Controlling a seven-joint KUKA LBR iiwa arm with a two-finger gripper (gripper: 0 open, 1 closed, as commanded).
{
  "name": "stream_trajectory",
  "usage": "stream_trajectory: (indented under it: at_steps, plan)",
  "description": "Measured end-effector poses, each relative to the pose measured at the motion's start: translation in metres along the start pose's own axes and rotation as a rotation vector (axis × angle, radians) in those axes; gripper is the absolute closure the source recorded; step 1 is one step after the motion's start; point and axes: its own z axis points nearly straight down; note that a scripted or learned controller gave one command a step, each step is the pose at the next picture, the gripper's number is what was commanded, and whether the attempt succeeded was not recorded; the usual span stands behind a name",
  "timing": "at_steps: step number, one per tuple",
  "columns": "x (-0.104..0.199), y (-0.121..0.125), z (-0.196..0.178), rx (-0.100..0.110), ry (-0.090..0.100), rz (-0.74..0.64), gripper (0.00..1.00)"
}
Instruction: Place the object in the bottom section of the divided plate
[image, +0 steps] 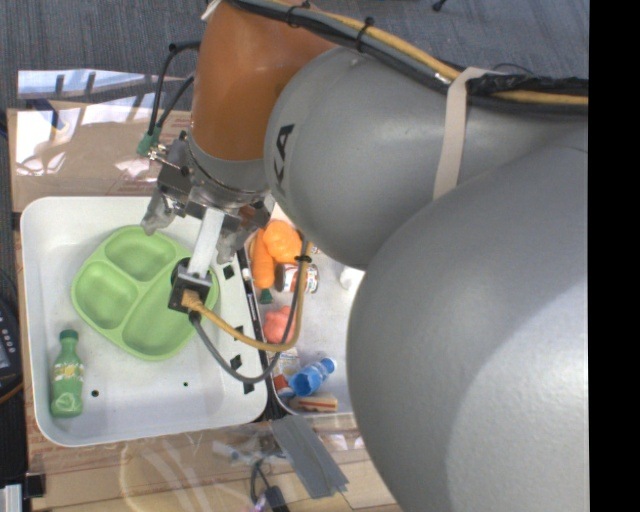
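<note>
We saw the gripper (162, 212) hanging over the upper rim of the green plate (102, 290) in the left bin (130, 410), and we could not tell whether it was open or closed, nor whether it carried anything, since the wrist hid much of it. The plate lay flat in the upper half of that bin. It was pale green and glossy, with rounded corners and low ridges splitting it into two smaller wells at the top and left and one larger well nearest the lower edge of the view, which we took to be the bottom section. All three wells looked bare. A green bottle (67, 375) lay apart from the plate by the bin's left wall, and an orange toy (277, 245) sat in the right bin (262, 395) just beside the wrist. Either could have been the object, and we could not say which. If the gripper did hold something, we judged that it sat over the wrong end of the plate. It would need to travel down the view until it was centred on the large well, come down low and let go gently, so the object would not roll over a ridge into a neighbouring well or tip the light plate.
</note>
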Motion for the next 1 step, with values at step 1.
stream_trajectory:
  at_steps: [1]
  plan:
    - [0.0463,-0.0141,0.0511,0.004,-0.003,-0.115,0.0]
